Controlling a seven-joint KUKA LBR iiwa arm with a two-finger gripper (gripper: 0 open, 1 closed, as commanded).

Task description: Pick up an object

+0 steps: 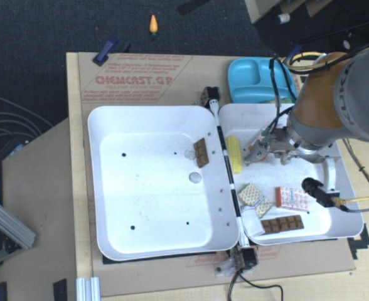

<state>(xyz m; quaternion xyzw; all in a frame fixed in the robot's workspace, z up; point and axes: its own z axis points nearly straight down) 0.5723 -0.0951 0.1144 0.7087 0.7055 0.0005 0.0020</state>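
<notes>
Camera view: gripper (264,150), finger state indeterminable, hangs just right of the yellow oblong block (234,153), long axis running top-to-bottom.

One fixed camera views my bench (140,74) from above, at a slant, far enough to frame both bins: left bin (109,168), right bin (341,224). My arm (335,99) enters from the right.

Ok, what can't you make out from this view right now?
- Gripper: fingers too small and cluttered to read, open or shut.
- Right bin: upper right floor hidden by the arm.
- Blue tray: right end behind the arm.
- Packet: print too small.
</notes>
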